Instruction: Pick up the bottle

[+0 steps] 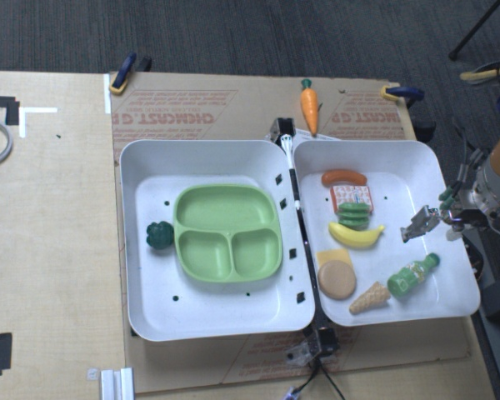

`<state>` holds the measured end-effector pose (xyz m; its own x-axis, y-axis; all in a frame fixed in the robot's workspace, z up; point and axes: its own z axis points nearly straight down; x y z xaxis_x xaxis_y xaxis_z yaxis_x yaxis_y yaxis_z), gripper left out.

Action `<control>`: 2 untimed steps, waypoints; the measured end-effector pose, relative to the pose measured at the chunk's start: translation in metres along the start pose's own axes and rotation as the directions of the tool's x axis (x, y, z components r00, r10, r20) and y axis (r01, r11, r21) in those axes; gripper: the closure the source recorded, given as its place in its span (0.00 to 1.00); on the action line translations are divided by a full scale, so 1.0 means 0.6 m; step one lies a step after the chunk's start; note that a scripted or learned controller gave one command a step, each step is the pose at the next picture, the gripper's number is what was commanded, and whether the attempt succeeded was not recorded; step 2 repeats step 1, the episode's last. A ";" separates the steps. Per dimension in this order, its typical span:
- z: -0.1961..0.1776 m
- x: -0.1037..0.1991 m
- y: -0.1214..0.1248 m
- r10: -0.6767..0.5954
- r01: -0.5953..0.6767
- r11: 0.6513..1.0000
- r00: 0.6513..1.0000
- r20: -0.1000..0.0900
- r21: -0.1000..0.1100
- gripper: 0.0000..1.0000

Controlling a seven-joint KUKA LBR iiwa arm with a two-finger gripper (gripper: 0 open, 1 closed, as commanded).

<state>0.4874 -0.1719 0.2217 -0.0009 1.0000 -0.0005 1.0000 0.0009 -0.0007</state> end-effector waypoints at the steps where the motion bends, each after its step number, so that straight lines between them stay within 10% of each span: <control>1: -0.016 0.000 0.001 0.000 0.000 1.000 1.000 0.001 -0.001 1.00; 2: -0.016 0.000 0.001 0.000 0.000 1.000 1.000 0.001 -0.001 1.00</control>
